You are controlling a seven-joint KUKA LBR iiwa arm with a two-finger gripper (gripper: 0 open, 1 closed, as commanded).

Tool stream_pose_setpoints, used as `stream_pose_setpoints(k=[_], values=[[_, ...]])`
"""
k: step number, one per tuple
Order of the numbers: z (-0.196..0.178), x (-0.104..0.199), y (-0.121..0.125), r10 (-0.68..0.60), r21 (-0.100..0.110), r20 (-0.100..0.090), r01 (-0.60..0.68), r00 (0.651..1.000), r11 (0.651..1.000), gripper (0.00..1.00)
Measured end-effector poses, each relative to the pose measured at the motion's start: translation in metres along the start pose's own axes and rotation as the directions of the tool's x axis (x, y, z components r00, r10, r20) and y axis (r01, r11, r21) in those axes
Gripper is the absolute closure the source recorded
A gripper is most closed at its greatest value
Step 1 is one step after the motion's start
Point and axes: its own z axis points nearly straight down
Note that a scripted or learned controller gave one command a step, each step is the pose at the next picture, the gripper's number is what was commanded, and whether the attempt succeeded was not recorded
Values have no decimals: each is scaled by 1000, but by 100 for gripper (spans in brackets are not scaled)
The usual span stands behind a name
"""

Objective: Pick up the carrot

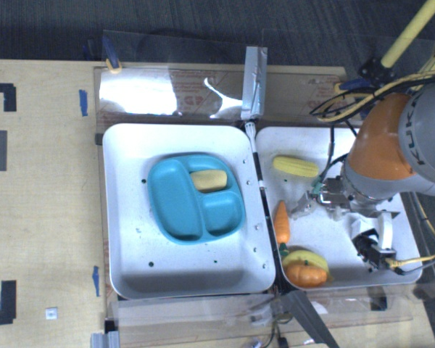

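Observation:
The carrot (282, 223) is a small orange piece lying lengthwise along the left wall of the right bin (333, 227). My gripper (303, 203) hangs low over the middle of that bin, just right of the carrot's upper end and pointing towards it. A narrow gap separates it from the carrot, and nothing shows in its grasp. The grey arm with its orange band (380, 147) reaches in from the right and covers the bin's right part.
A yellow corn cob (295, 167) lies at the back of the right bin. A banana (304, 256) and an orange round fruit (307, 272) sit at its front left corner. The left bin (123, 216) holds a blue divided plate (177, 205) with a yellow block (209, 180).

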Motion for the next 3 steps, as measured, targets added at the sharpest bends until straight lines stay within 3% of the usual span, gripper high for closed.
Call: stream_pose_setpoints(k=[1, 2, 3], values=[[-82, -18, 9, -28, -16, 3, 28, 1000, 999, 0], [-12, -25, -8, 419, -12, -3, -419, 908, 908, 0], [10, -38, -50, 671, -10, -16, -672, 741, 741, 0]])
